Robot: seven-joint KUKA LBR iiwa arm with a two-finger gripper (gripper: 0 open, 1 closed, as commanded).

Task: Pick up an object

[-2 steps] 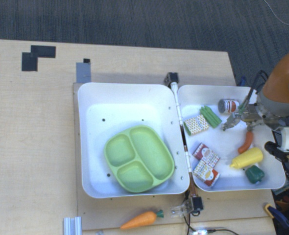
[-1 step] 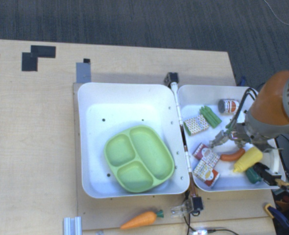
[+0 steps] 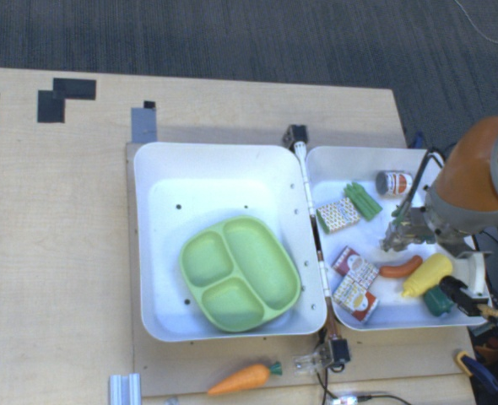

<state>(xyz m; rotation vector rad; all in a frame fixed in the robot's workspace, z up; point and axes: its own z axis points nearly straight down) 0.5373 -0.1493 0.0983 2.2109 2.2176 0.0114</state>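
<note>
Nearest the camera, well off to the view's left of the jaws, an orange carrot lies on the bare bench in front of the two bins. Within the right bin, a dark green toy sits nearer the camera than the jaws and to their right, with a yellow bottle just beyond it. An orange-red sausage lies just on the near side of the jaws, close under them; nothing is seen gripped. Left of the sausage are two red-and-white cartons, touching each other. The jaws hang over the white floor of that bin below the grey arm, and whether they are apart or together I cannot tell. Beyond them to the left lie a patterned box and a green ridged piece, and straight beyond, a small can. Far left of the jaws, the left bin holds a green divided plate.
</note>
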